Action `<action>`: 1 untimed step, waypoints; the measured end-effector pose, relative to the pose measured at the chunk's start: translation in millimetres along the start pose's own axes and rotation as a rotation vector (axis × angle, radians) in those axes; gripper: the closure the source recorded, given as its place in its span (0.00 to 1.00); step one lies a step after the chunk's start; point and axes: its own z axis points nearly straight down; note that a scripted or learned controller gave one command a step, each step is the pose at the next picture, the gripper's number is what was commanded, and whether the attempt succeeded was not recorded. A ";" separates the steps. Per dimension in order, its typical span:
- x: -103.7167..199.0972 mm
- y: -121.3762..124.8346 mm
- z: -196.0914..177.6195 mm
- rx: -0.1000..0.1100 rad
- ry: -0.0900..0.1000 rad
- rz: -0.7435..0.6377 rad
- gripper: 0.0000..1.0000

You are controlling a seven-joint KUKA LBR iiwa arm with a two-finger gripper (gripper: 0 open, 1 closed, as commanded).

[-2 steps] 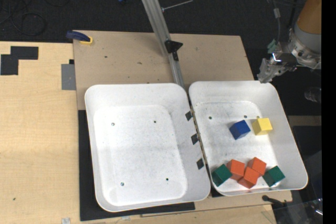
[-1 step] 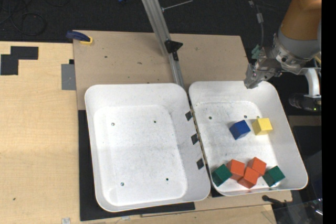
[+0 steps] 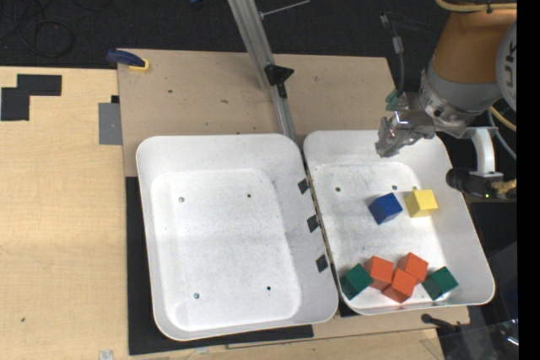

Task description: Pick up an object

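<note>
Nearest me, at 5 o'clock in the right bin [image 3: 472,261], sits a tight cluster: green block [image 3: 356,279], orange blocks [image 3: 398,274], another green block [image 3: 440,282]. Blue cube [image 3: 385,207] and yellow cube [image 3: 421,201] lie just beside each other mid-bin. Risk, imo: packed blocks leave no finger room, so a grab there could slip or shove neighbours. Gripper [image 3: 393,136] hovers at 12 o'clock over the bin's far rim, wrist tilted down-left (can't tell if it's open or closed), w/ nothing seen in it.

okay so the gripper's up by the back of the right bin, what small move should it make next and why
Probably shift toward the bin's front and descend over the blue cube. The gripper sits at the right bin's far rim holding nothing, and that cube stands nearest, apart from the yellow cube.
</note>
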 end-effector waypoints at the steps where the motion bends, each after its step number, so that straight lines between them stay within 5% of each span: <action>1: 38.7 -27.3 2.9 0.000 0.000 0.000 1.00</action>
